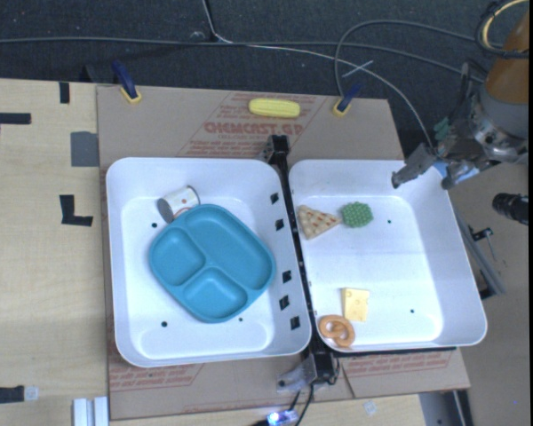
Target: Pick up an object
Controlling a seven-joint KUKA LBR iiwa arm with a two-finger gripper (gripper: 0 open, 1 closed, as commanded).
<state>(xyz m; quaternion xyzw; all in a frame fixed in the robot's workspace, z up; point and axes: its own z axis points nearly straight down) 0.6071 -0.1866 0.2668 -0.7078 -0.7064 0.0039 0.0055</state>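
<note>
Gripper (431, 167) hangs over right bin's (457, 264) upper right rim, fingers spread wide w/ nothing btwn them; nearest item, bumpy green ball (356, 214), lies below-left, well apart. Right bin has 4 items: ball, flat tan wedge (314, 221), yellow block (356, 304), brown pretzel (337, 329). Left bin (129, 264): 1 blue sectioned tray (211, 262), 1 small cup (178, 202) on its side.

We see surface (35, 264), wood-toned; cardboard sheet (240, 127) on it bears two white bins (124, 238) (444, 264), yellow object (274, 107).
</note>
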